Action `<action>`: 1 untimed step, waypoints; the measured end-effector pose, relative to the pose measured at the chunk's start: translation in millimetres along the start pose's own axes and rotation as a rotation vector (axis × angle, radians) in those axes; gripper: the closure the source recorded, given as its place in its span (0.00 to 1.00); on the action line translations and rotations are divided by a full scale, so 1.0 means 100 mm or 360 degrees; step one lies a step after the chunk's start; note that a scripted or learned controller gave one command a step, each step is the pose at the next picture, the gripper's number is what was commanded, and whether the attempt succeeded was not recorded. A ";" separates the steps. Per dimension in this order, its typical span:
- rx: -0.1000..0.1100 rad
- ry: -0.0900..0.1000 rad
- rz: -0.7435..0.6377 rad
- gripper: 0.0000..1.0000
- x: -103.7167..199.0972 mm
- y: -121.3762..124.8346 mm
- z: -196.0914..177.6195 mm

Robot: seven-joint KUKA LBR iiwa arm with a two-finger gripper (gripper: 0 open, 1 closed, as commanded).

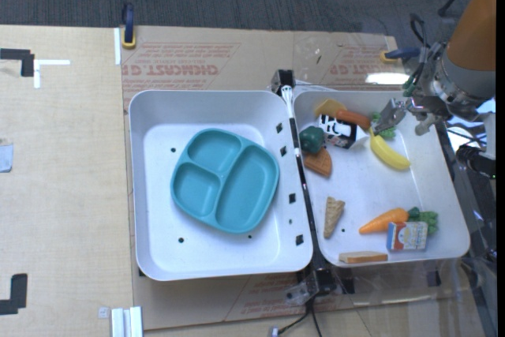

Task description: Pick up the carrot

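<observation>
The carrot (pixel 384 221) lies near the front of the right bin (pixel 442 170), touching a small carton (pixel 408 236), while the gripper (pixel 388 121) hangs far back over the banana (pixel 390 153), open or closed I cannot tell, so it might grab the wrong thing.

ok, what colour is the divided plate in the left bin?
Teal plate, clearest in the camera view.

carrot (pixel 384 221) open above, carton (pixel 407 236) touching
</observation>
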State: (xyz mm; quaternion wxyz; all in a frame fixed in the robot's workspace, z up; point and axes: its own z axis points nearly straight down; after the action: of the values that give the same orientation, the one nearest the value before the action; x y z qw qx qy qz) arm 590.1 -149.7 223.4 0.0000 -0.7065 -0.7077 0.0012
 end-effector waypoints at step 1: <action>0.0001 0.0002 0.0124 0.00 -0.38 -0.59 1.26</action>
State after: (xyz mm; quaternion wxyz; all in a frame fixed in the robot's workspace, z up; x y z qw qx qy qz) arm 531.0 -188.2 97.4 0.0007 -0.7336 -0.6796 0.0009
